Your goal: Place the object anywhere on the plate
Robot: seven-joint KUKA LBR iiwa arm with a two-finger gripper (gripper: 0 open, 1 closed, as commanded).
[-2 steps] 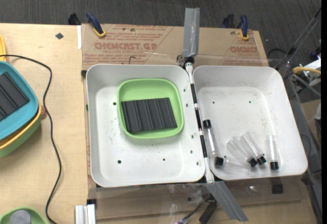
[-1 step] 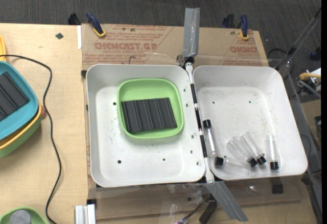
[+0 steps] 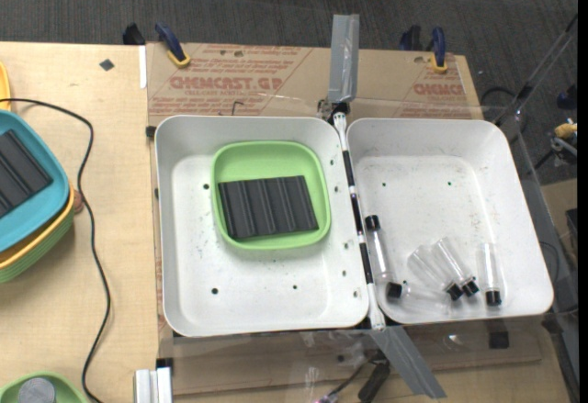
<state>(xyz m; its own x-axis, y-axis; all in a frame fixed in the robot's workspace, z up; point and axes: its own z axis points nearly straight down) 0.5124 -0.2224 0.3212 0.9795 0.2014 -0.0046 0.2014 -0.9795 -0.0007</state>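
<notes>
A green square plate [image 3: 317, 173] sits in the left white bin [image 3: 184, 245], toward its back. A dark ribbed rectangular object [image 3: 269, 207] lies flat on the plate, covering most of its floor. In the right white bin [image 3: 432, 172], several clear plastic tubes with black caps [image 3: 450, 268] lie near the front right corner, and one more tube [image 3: 375, 250] rests along the bin's left wall.
Brown cardboard [image 3: 276, 80] is clamped behind the bins with blue-and-yellow clamps [image 3: 173, 45]. A stack of teal and yellow-green plates [image 3: 32, 199] with a dark insert stands at the left edge. A black cable [image 3: 92, 236] runs down the wooden bench.
</notes>
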